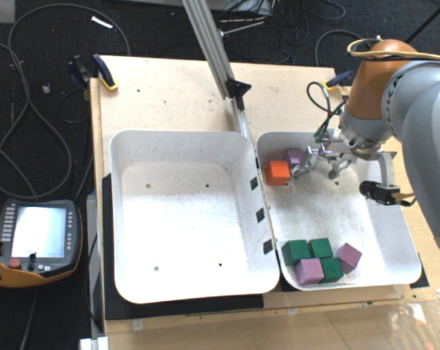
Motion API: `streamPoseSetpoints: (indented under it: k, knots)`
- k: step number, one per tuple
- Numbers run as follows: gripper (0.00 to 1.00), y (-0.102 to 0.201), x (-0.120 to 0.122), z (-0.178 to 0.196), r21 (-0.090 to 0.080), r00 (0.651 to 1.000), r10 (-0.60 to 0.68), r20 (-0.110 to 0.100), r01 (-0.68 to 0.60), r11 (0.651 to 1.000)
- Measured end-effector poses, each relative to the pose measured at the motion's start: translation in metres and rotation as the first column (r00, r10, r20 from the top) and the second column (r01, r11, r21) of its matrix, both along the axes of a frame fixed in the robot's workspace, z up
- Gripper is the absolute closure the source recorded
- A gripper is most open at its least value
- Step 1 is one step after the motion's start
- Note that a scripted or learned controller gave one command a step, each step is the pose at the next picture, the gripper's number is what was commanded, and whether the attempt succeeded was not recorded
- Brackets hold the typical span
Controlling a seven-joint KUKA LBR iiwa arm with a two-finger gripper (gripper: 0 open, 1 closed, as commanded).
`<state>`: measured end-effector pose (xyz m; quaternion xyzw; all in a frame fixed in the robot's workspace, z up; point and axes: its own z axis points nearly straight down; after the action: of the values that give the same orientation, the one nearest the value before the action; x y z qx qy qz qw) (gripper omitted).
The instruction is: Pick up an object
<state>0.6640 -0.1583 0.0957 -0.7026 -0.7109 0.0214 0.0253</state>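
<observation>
Orange block (278, 171) is my nearest candidate: it sits at the far left corner of the right bin (395, 232), against the wall shared with the left bin (125, 195). From my gripper (320, 160) it lies just to the left, with a purple block (293, 156) between them, nearly touching the tool. I cannot tell how wide the gripper stands; I see nothing held.

Two white bins (183, 141), three green blocks (299, 251), three purple blocks (309, 270), one orange block (279, 171).
</observation>
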Motion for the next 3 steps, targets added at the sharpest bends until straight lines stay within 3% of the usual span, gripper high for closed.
streamPoseSetpoints:
  k: [1, 2, 3]
  knots:
    - [0.00, 0.000, -0.001, 0.000, 0.000, 1.000, -0.003, 0.002, 0.003, 1.000]
    - [0.00, 0.022, -0.022, -0.001, -0.006, 0.998, -0.012, 0.062, 0.012, 1.000]
    - [0.00, -0.056, -0.058, 0.044, -0.011, 0.997, -0.019, 0.068, 0.020, 1.000]
